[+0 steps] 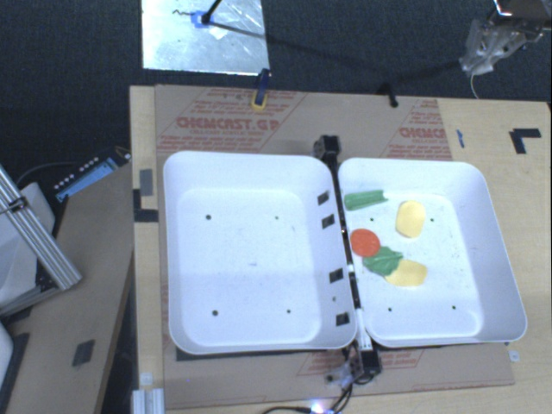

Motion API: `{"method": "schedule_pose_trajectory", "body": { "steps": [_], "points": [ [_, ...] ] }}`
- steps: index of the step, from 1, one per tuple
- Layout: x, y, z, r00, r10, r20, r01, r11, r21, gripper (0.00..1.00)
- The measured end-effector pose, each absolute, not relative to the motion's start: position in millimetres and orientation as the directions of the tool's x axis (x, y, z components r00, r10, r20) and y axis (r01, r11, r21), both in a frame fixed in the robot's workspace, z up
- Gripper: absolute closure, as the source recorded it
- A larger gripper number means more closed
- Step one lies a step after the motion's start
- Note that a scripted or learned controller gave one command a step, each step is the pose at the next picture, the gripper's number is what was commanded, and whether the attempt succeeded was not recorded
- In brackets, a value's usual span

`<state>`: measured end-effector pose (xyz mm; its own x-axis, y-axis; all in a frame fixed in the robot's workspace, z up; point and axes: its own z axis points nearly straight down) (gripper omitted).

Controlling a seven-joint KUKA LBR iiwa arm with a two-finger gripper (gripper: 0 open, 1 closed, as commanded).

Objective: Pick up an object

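- Nearest the camera: left bin (246, 257), nothing in it.
- Right bin (483, 231) has five items grouped toward its 9 o'clock side: green strip (364, 199) at 11, yellow piece (410, 218) just right of it, red disc (365, 242) at 9, green leaf (382, 260) touching a second yellow piece (408, 273) below.
- Gripper (490, 48) sits at 1 o'clock of the view, well apart from both bins, off the bench.
- Claw state: cannot tell, too blurred.
- Progress: nothing picked yet. Left to do: approach, descend, grasp, lift.
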<state>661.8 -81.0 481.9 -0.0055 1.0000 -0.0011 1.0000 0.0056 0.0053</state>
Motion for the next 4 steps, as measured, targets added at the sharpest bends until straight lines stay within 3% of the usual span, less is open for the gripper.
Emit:
{"method": "schedule_pose_trajectory", "body": {
  "steps": [1, 4],
  "points": [
    [668.7, -11.9, 407.3, -0.01, 1.0, 0.002, 1.0, 0.01, -0.004, 1.0],
    [668.7, 36.3, 473.1, -0.005, 1.0, 0.0, 1.0, 0.005, 0.004, 1.0]
  ]
}}
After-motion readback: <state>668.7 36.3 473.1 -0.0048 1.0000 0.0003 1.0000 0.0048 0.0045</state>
